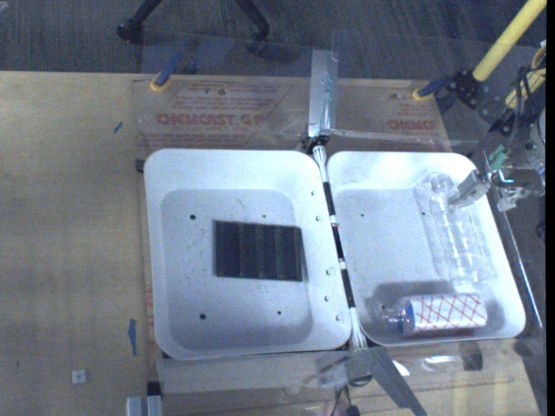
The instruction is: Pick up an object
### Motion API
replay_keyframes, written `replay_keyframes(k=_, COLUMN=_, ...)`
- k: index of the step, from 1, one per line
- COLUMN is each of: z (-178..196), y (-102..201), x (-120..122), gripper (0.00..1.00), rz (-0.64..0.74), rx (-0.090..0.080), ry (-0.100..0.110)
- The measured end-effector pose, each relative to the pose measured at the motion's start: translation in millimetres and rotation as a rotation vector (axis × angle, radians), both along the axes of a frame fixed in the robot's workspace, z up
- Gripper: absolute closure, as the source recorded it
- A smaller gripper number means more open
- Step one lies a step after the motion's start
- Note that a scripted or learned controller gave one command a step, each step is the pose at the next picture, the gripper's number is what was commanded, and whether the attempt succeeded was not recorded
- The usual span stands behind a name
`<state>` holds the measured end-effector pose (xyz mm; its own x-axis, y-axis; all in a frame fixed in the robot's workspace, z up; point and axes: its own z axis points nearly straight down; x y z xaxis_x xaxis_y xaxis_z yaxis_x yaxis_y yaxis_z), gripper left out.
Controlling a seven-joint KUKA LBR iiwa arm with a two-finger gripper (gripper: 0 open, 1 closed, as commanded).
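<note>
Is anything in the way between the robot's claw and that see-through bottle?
Nothing visible is. The gripper sits at the upper right of the right bin, right by the top end of the clear bottle. The bottle with the red criss-cross label lies lower down, off to the side.

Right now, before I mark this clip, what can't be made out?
- End effector: small and blurred at the camera view's right edge; finger state unreadable, and contact with the clear plastic bottle unclear.
- Red-and-white lattice-labelled bottle: label text too small.
- Dark ribbed rectangular pad: material unclear.
</note>
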<state>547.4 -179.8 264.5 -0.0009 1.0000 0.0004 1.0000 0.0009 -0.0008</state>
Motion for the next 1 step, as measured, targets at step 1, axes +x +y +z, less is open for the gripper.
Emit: replay_keyframes(k=1, z=-108.3, y=27.4, x=-32.3, gripper=0.00, rz=-0.355, rx=0.001, ry=0.003)
